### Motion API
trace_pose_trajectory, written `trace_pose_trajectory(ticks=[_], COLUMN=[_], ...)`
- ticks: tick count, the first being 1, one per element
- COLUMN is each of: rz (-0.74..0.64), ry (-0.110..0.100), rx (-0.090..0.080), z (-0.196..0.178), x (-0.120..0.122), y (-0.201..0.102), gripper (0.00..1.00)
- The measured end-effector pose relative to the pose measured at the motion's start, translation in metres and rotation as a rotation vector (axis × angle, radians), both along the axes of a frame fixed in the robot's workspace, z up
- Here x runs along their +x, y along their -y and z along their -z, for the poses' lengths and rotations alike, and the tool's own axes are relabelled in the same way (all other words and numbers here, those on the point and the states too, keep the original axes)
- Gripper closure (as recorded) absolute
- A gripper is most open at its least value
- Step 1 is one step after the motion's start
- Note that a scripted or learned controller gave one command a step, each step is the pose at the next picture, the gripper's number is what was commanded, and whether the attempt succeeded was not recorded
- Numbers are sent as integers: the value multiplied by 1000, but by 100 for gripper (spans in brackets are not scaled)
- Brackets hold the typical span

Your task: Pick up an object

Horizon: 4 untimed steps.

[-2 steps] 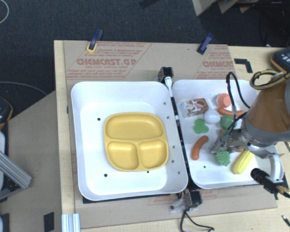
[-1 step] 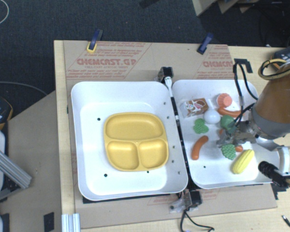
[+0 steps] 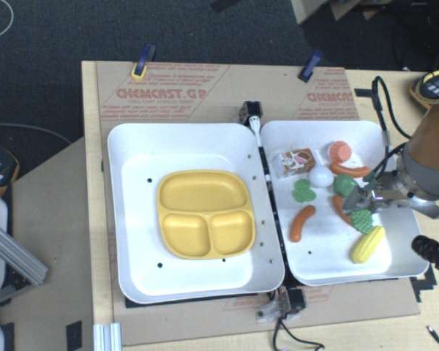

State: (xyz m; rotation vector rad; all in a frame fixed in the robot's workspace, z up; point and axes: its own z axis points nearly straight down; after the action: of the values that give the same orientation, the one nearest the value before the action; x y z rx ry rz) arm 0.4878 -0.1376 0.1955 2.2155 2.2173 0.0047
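Toy corn [image 3: 368, 244] lies just below the gripper [image 3: 366, 199], which hangs low over the crowded toy food in the right bin [image 3: 293, 262], probably lining up a grab, though I cannot tell its opening.

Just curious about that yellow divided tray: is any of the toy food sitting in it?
No, the yellow tray in the left bin holds nothing; the toy food, like the corn cob, lies in the right bin.
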Motion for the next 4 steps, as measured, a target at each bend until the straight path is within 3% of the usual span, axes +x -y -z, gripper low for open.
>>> trace_pose_trajectory(ticks=[1, 3, 4], rz=[-1, -6, -4], ry=[-1, -2, -2], rx=[0, 3, 2], z=[-31, -31, -19], x=[1, 51, 94], y=[0, -91, -127], gripper=[100, 100, 100])
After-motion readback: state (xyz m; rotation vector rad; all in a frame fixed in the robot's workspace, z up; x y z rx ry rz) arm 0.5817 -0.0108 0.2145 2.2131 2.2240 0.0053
